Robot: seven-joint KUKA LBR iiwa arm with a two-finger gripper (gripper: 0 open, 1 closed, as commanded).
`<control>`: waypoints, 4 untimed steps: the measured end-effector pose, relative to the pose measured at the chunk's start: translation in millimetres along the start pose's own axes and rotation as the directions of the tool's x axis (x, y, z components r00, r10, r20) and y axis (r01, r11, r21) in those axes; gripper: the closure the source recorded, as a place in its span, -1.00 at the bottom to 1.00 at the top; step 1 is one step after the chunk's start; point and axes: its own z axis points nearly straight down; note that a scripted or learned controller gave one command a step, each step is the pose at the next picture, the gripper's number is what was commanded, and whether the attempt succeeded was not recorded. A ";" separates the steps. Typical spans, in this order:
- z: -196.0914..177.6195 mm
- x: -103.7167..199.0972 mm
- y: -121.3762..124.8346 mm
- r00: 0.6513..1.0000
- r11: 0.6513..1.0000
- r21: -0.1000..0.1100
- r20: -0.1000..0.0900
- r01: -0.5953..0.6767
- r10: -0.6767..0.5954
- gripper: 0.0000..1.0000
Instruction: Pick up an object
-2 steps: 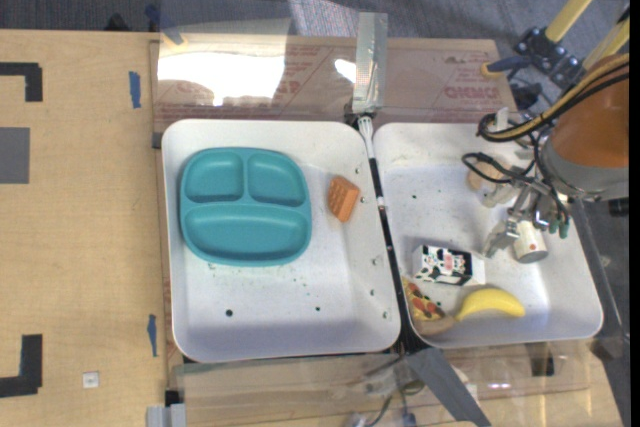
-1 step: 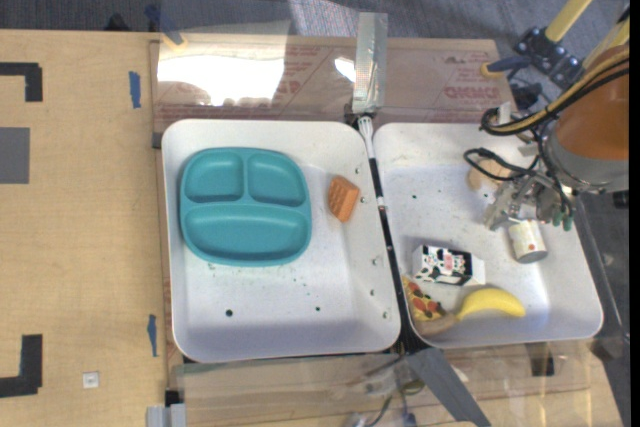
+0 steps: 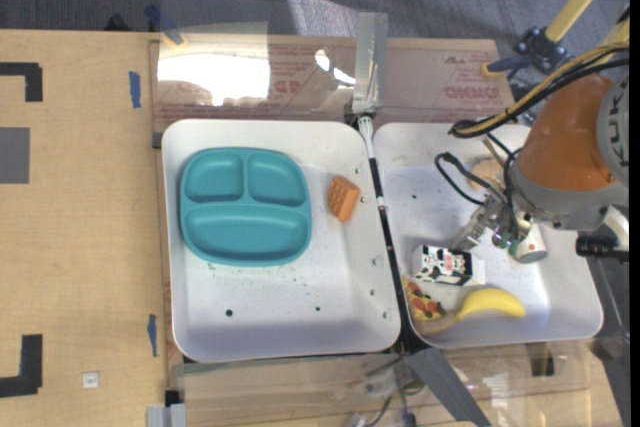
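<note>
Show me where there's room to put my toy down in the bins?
Left bin: bare floor below the teal plate, and right of it around the orange block. Right bin: bare near its top-left corner; crowded lower down by the gripper, patterned card and banana.

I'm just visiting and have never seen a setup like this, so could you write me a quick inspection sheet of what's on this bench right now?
Surface: two shallow white bins side by side, left bin and right bin, on a brown bench.
Job's things: banana, black-and-white patterned box and a colourful small item in the right bin; orange block in the left bin.
Clutter: teal divided plate in the left bin; a few dark specks on that bin's floor.
Grippers: gripper low over the right bin, just right of the box; finger state too unclear to tell.
Cables: black cables looping beside the arm.
Surroundings: clear plastic sheet, blue tape marks, grey carpet beyond.
</note>
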 end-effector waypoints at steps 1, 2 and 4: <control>-97.2 -9.7 74.3 0.858 0.858 0.003 -0.002 -0.514 0.514 1.00; -111.2 32.5 62.6 0.643 0.643 0.012 -0.002 -0.766 0.766 1.00; -114.2 195.4 132.3 -0.157 -0.157 0.010 0.009 -0.988 0.988 1.00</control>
